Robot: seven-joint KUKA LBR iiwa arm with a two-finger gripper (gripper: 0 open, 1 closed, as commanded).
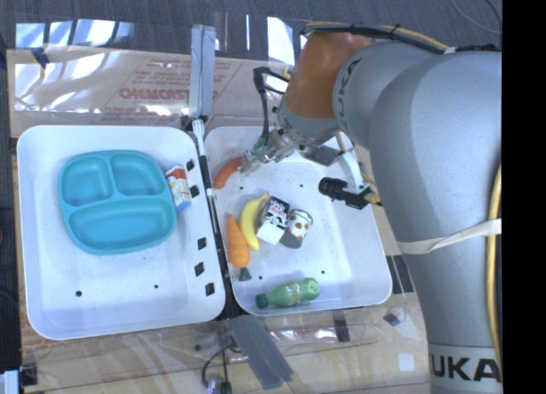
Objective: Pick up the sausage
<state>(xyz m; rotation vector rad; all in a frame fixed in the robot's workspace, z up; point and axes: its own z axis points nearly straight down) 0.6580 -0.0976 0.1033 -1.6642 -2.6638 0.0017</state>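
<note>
1. The tabletop (102, 358) bears two shallow white bins side by side: the left bin (51, 298) and the right bin (363, 252); a raised divider with black marks runs between them.
2. The grey arm (426, 128), with its orange band (320, 72) above the wrist, reaches in from the right and bends down over the upper part of the right bin.
3. The gripper (256, 156) sits low at the upper left of the right bin; whether its fingers are spread or closed cannot be told, and nothing can be seen between them.
4. The sausage (225, 172), orange-red and slanted, lies in the upper left corner of the right bin, just beside the gripper on its left and close to the divider.
5. Further down the same bin: a carrot (238, 243) along the divider; a banana (251, 220) just right of it; a small black-and-white box (273, 220) touching a can (298, 228); a green bottle (290, 292) lying on its side near the lower wall.
6. The left bin holds a blue sectioned plate (115, 200); a small carton (178, 188) stands at the plate's right edge, near the divider.
</note>
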